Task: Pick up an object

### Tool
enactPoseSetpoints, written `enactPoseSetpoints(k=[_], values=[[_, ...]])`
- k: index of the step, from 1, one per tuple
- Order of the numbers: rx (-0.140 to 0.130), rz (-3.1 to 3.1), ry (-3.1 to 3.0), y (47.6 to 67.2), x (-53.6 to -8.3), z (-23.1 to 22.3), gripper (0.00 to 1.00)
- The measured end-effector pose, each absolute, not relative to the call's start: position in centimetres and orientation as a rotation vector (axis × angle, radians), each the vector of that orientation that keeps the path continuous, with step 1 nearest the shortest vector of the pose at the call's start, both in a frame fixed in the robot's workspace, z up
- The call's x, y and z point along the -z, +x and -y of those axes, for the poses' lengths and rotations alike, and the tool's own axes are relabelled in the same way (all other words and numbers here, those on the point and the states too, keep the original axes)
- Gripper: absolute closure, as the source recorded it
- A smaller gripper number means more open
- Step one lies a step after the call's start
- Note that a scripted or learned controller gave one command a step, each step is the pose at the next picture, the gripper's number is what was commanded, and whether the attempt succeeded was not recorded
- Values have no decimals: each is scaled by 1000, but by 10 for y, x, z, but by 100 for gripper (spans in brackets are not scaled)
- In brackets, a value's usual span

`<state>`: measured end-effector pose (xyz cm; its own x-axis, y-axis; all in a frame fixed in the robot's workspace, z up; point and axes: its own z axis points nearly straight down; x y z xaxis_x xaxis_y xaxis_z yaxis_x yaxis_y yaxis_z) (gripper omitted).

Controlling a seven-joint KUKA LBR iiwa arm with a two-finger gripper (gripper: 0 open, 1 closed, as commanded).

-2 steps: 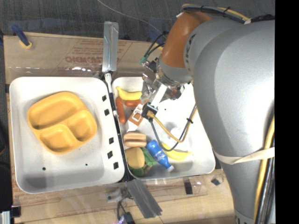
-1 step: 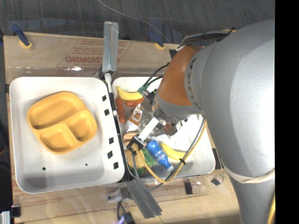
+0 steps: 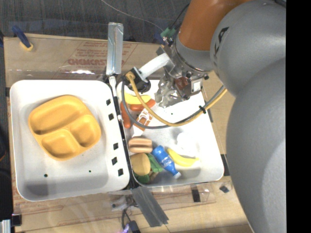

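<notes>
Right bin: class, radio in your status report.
Gripper low over right bin, nothing seen held. Toy food clustered front-left: banana, blue bottle. Yellow tray in left bin.

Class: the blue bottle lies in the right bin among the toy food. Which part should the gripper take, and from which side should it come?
Probably the blue bottle by its mid-body, from straight above. It lies flat and slanted, its white cap toward the near wall. The burger and banana press against its long sides, so the fit across its width looks tight.

Glossy yellow plastic divided tray (image 3: pixel 64 126) in smooth matt white plastic bin (image 3: pixel 19 130), shiny plastic toy banana (image 3: pixel 183 158) and blue bottle (image 3: pixel 164 161), bare-metal gripper (image 3: pixel 167 93), smooth matt grey arm (image 3: pixel 252 57), brown cardboard sheet (image 3: pixel 63 52).
</notes>
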<state>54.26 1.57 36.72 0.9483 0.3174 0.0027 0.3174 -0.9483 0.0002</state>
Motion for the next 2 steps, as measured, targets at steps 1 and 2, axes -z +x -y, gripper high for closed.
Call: enactPoseSetpoints(k=[1,2], values=[[-27,641,-3071,573,-186,-10,100],[1,1067,-2953,571,-307,-13,100]])
